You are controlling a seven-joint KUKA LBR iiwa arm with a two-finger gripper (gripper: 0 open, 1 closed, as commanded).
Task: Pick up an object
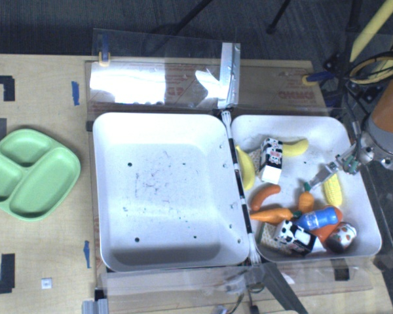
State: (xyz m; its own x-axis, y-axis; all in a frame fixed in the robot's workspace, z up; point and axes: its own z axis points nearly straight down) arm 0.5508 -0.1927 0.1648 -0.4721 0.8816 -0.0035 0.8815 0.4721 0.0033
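The corn cob (pixel 332 190) lies in the right bin (pixel 327 127), close to that bin's right wall, its long axis running nearly straight up and down the view with the lower end tipped a little right. It is yellow and knobbly. The gripper (pixel 326 171) hangs just above and left of its upper end, slim metal fingers slanting down to the left; whether they are spread or pressed together cannot be told, and nothing shows between them.

Around the cob the toys crowd the bin's lower half: a small orange ball (pixel 306 201) just left of it, a blue bottle with an orange cap (pixel 319 218) below, a dark red and white ball (pixel 340 237) in the corner, a black-and-white cow figure (pixel 293 235), and two smooth orange carrots (pixel 268 205) lying crosswise. Higher up sit a black-and-white box (pixel 272 160), a banana (pixel 295 147) pointing right, and a second banana (pixel 246 167) along the divider.

The left bin (pixel 164 188) is glossy white plastic with rounded corners, scuffed with faint grey marks. Both bins rest on a pale wooden worktop (pixel 39 103) with blue tape marks. A green divided plate (pixel 30 173) sits well apart at the left. A clear plastic sheet (pixel 160 77) stands behind the bins, and the floor (pixel 52 12) beyond is dark carpet crossed by tripod legs and cables.
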